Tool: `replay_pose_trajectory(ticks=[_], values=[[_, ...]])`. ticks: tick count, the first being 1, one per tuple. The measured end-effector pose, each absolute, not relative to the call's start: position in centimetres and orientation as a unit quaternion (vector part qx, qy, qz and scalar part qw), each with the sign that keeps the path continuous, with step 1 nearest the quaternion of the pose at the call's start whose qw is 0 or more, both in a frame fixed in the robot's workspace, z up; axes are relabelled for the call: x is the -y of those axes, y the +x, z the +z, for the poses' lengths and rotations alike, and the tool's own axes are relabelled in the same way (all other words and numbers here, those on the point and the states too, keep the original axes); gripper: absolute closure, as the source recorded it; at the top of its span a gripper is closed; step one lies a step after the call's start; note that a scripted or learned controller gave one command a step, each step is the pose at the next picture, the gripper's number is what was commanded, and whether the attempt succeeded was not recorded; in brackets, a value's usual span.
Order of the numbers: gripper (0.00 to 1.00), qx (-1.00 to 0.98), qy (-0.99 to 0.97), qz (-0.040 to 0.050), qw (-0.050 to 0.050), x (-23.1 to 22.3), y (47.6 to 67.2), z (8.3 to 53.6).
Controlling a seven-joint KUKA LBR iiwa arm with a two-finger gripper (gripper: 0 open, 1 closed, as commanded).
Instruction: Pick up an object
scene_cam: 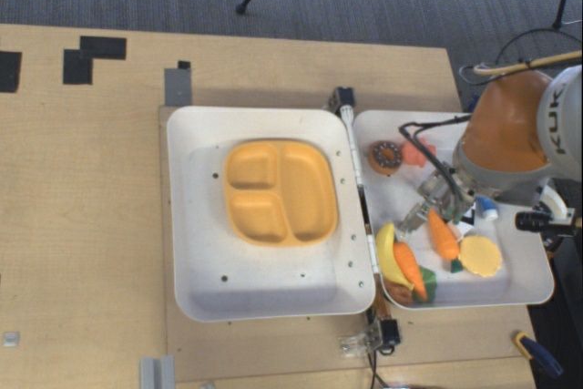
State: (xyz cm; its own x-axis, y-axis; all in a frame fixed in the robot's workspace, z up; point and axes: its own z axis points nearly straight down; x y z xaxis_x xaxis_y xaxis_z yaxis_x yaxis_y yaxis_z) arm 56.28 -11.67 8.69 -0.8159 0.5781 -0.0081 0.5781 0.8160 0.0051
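The camera view looks down on a wooden bench (pixel 82 223) bearing two shallow white bins side by side. The left bin (pixel 196 278), near the middle of the frame, holds a yellow-orange divided tray (pixel 278 192) with three compartments, lying flat at the bin's centre. The right bin (pixel 524 287), at the right of the frame, holds a cluster of small toy foods: a chocolate doughnut (pixel 385 157) near its upper left corner, a pink piece (pixel 416 154) just beside the doughnut, a yellow banana (pixel 389 254) along the lower left wall, a carrot (pixel 409 266) lying against the banana with its green top toward the bin's lower edge, a second carrot (pixel 443 237) nearer the middle, a round yellow disc (pixel 481 256) just right of that carrot, and a small blue-and-white item (pixel 485 210) (too small to name) above the disc. The grey arm (pixel 510 132) with its orange band reaches in from the right edge and hangs over the upper right part of this bin. Its gripper (pixel 435 199) sits low over the middle of the bin, just above the second carrot's upper end and close to it; whether the claw is clenched or released cannot be told, and nothing can be seen grasped in it. Black cables loop from the wrist across the bin's upper part.
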Motion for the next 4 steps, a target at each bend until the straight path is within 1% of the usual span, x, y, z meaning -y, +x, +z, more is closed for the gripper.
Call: replay_pose_trajectory(ticks=[1, 2, 3, 4], values=[[1.0, -0.953, 0.304, 0.0023, 0.009, 11.6, 56.6, 9.9], [1.0, -0.981, 0.192, 0.0001, 0.005, 13.1, 62.4, 8.8], [1.0, -0.996, 0.085, 0.0003, 0.005, 9.6, 62.0, 21.9], [1.0, -0.99, 0.143, 0.0009, 0.003, 8.0, 64.9, 19.8]])
